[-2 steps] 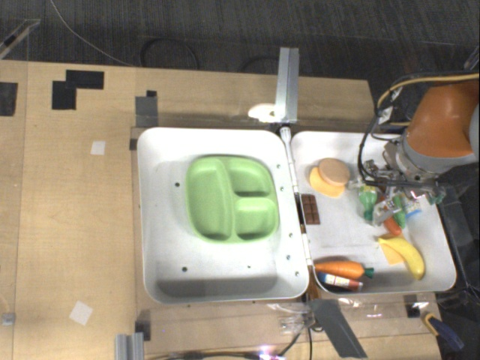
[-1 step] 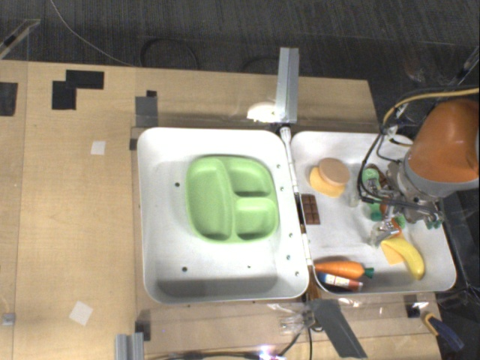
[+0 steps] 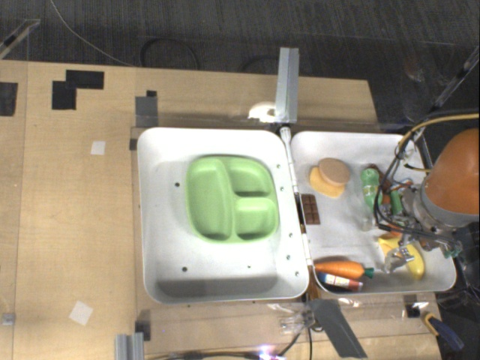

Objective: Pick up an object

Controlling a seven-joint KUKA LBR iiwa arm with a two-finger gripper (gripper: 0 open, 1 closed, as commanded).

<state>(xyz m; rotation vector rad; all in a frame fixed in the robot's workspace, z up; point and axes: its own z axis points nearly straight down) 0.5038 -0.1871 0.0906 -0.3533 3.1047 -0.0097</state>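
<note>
We look down on two shallow white bins side by side. The left bin (image 3: 161, 201) holds a green divided plate (image 3: 231, 198) near its centre. The right bin (image 3: 345, 145) holds the loose objects. A round tan piece like a bun (image 3: 330, 177) sits toward twelve o'clock of that bin, and a green bottle (image 3: 370, 187) stands just beside it toward three o'clock. An orange carrot (image 3: 339, 267) and a red-and-white marker (image 3: 339, 281) lie along the edge at six o'clock. A yellow object (image 3: 405, 255), perhaps a banana, lies at four o'clock.

The arm enters from three o'clock. Its orange band (image 3: 457, 172) and a tangle of cables cover the wrist. The gripper (image 3: 400, 257) appears to sit low over the yellow object, touching or just above it. We cannot tell whether its fingers are apart or together, because the metal tip is small and the wrist hides much of it.

We judge this to be the grasp attempt. To do it well, we would centre the fingers across the yellow object's narrow width, keep clear of the bin wall nearby, close firmly, then lift straight up.
</note>
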